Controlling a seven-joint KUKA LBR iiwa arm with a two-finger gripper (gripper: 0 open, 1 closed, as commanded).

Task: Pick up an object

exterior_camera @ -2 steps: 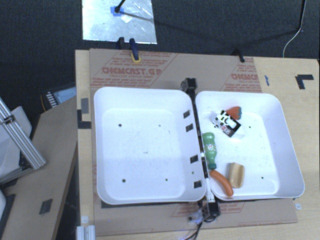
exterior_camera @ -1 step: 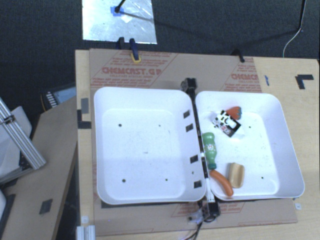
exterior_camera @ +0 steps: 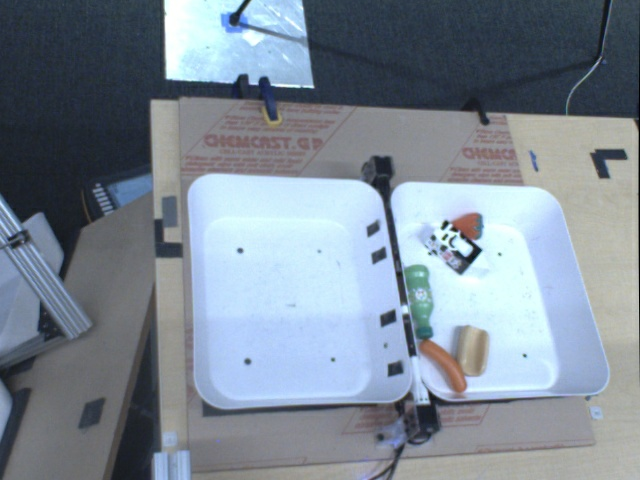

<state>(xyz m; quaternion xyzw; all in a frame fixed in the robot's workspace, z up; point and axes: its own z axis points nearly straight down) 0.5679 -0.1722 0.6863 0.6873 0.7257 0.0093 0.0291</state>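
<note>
The right bin (exterior_camera: 560, 268) holds several small objects. A green bottle-shaped toy (exterior_camera: 419, 298) lies along its left wall. Below it an orange carrot-like piece (exterior_camera: 444, 364) rests at the front left corner, beside a tan bread-like block (exterior_camera: 472, 349). Near the bin's upper middle sits a black-and-white patterned toy (exterior_camera: 453, 247), touching an orange-red piece (exterior_camera: 467, 224) just behind it.
The left bin (exterior_camera: 220, 298) stands beside the right one, joined by a row of dark clips (exterior_camera: 385, 288). Both rest on a brown cardboard sheet (exterior_camera: 300, 138). A shiny metal plate (exterior_camera: 238, 26) lies behind the bench. An aluminium rail (exterior_camera: 40, 278) juts in at left.
</note>
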